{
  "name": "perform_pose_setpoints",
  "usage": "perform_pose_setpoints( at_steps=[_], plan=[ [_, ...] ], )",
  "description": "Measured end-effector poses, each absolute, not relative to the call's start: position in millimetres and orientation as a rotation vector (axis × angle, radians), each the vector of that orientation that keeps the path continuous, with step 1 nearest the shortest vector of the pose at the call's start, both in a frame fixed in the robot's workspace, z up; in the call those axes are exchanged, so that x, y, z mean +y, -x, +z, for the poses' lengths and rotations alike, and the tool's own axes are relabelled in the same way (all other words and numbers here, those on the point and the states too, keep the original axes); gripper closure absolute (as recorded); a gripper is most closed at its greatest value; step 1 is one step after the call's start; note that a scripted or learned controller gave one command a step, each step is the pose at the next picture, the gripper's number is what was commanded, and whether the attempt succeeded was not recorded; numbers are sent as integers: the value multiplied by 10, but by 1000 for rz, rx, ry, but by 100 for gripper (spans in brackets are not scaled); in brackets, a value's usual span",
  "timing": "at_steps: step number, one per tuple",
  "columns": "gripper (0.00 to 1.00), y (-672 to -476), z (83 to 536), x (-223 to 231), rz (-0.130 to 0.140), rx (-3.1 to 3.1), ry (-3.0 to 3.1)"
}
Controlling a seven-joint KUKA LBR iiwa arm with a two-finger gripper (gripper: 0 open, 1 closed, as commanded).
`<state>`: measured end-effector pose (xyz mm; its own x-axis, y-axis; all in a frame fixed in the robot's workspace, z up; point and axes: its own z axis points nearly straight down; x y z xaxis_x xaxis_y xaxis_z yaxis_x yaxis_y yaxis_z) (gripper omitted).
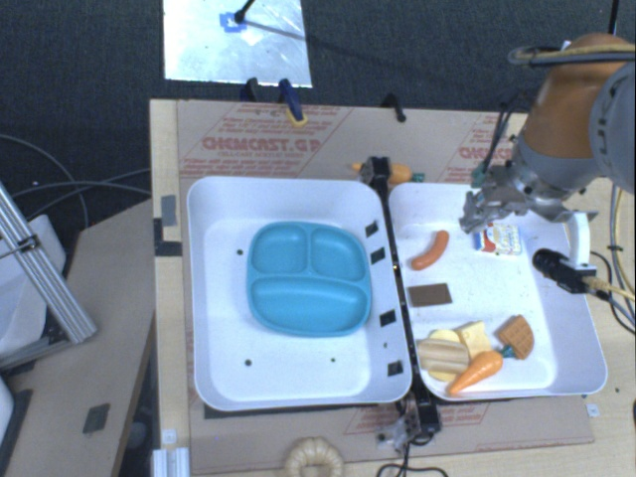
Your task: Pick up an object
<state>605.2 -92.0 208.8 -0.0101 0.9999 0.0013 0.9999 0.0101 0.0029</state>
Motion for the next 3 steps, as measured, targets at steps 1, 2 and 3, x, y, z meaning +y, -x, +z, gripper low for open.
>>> perform_pose_setpoints(
  at_steps=[1,2,3],
  plan=[
    [100,-6242,2244,-436,6,2231,-2209],
    [100,-6390,2352,94,7,2232,-2209],
    [100,-6553,2161,607,4,2230,-2211]
  ],
)
